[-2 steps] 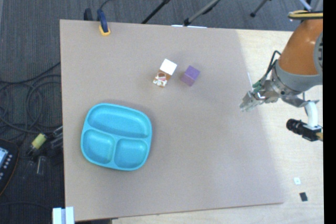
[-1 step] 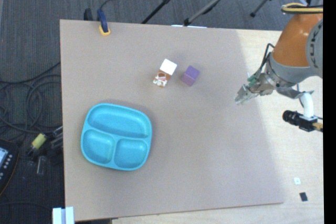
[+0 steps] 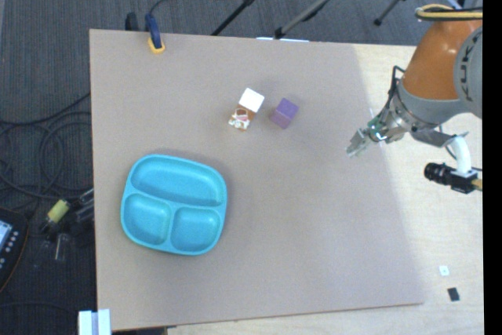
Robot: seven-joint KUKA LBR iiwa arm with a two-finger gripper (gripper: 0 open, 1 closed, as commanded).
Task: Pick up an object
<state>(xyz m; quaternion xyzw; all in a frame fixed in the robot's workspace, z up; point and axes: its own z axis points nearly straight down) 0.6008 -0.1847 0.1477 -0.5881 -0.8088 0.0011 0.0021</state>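
The end effector (image 3: 362, 142) hangs right of centre over the table (image 3: 314, 247), its grip state impossible to tell, apparently lining up toward the purple cube (image 3: 285, 113) and white block (image 3: 251, 100) at upper centre.

Arm (image 3: 451, 74) cut off by right edge; pincer (image 3: 362, 141) blurred.

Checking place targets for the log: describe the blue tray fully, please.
The blue tray is a light blue, plastic-looking dish with rounded corners and three compartments: one long one across the far side, two smaller ones nearer the camera. It lies flat, right way up, on the tan board at its left part. Its compartments hold nothing. Nothing touches it but the board.
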